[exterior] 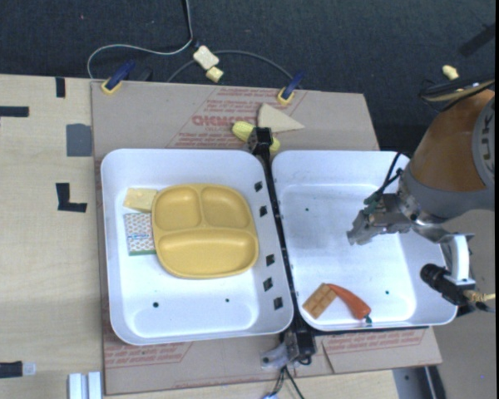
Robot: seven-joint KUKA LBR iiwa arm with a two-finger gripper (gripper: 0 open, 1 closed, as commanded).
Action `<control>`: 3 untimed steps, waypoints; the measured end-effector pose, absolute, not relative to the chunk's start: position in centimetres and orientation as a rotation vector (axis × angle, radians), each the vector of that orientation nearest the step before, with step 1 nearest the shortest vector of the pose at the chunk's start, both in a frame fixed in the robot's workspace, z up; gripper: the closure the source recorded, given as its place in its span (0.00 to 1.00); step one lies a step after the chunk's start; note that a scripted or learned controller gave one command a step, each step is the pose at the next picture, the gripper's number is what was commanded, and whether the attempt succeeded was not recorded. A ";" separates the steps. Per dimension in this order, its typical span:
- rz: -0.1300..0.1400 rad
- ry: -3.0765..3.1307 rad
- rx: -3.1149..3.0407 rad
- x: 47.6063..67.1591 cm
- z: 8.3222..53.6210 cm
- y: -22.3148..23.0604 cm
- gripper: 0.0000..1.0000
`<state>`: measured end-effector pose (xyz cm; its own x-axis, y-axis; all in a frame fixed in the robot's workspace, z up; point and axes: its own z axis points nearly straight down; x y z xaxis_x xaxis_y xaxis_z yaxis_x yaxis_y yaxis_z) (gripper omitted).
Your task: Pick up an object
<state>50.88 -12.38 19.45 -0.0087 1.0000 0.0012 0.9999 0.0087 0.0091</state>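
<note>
Nearest to me, at the front of the right bin [399, 160], lie my likeliest targets: a carrot [352, 299] and a tan cracker [318, 301], touching at the carrot's left end. I would take the carrot, because it is raised and rounded, where the cracker lies flat and gives little to grip.

Further in, the gripper [368, 225] hangs over the bare middle of that bin, well apart from both items. Nothing sits between its fingers; whether they are apart or together I cannot tell from here.

To do this well, I would bring the gripper forward and slightly left until it is over the carrot's middle, turn the wrist so the fingers close across its narrow width, and drop low enough to get under its curve. I would keep off the cracker end, or I may nudge both.

Beyond, the left bin [116, 169] holds a yellow tray [206, 231], with a sponge [138, 232] and a pale block [140, 199] at its left edge.
</note>
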 end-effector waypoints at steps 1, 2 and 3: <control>0.006 2.231 2.209 53.2 23.1 -5.1 1.00; -0.013 2.203 2.237 49.9 20.3 -20.1 1.00; 0.003 2.236 2.212 55.4 18.0 -10.1 1.00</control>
<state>55.36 -10.14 18.03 -0.0107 0.9999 0.0037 0.9999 0.0107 -0.0012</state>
